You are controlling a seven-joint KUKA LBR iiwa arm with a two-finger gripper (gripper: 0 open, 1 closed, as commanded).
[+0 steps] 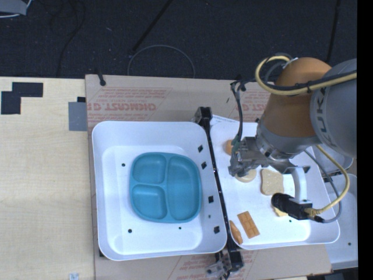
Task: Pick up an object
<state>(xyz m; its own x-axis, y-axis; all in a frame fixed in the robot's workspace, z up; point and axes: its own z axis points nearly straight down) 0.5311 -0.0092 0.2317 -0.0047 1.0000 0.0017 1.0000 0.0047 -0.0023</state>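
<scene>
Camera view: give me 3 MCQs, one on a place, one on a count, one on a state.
1. Where is the blue divided plate?
A. left bin
B. right bin
C. on the bare bench

2. How many compartments does the plate have?
A. two
B. three
C. five

3. How does the slice of toast lie?
A. on the plate
B. flat on the right bin's floor
C. lifted clear of the bin

Key: 1 A, it sits in the middle of the left bin. 2 B, two small sections above one wide one. 3 B, it rests on the white floor beside the gripper.
</scene>
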